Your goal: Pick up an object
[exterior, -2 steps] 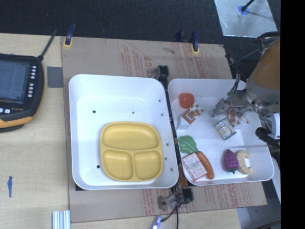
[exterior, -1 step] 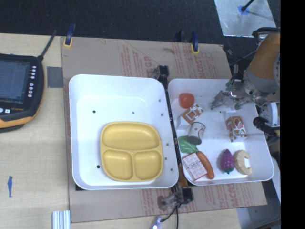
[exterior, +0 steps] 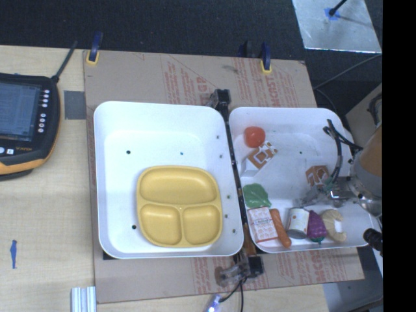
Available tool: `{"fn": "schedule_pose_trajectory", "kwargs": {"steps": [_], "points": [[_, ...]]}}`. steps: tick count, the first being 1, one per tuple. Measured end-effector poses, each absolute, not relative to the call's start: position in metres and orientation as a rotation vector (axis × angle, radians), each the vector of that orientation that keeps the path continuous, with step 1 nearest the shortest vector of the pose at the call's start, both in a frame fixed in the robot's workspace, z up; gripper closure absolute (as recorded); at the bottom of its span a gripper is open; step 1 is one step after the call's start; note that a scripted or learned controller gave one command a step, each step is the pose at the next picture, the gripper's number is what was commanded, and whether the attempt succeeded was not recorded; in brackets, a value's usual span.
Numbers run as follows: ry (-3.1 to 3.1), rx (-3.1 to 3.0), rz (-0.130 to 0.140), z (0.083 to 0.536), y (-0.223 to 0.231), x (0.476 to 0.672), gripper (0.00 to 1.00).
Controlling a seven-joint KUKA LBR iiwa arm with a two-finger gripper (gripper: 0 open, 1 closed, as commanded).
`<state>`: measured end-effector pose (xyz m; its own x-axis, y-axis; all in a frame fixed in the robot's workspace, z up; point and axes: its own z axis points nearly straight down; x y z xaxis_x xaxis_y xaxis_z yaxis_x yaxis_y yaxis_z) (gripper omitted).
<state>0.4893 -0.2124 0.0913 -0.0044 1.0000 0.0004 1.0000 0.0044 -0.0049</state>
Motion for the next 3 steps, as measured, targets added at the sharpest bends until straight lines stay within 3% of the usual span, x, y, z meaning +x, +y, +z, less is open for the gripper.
{"fn": "schedule_pose_trajectory", "kwargs": {"steps": [1, 2, 3], "points": [[-2.229, -2.212, 0.004, 0.105, -0.161, 0.575, 0.00], [-2.230, -2.209, 0.007, 0.115, -0.162, 0.574, 1.00], [-2.227, -2.212, 0.004, 0.192, -0.069, 0.560, 1.00]]}}
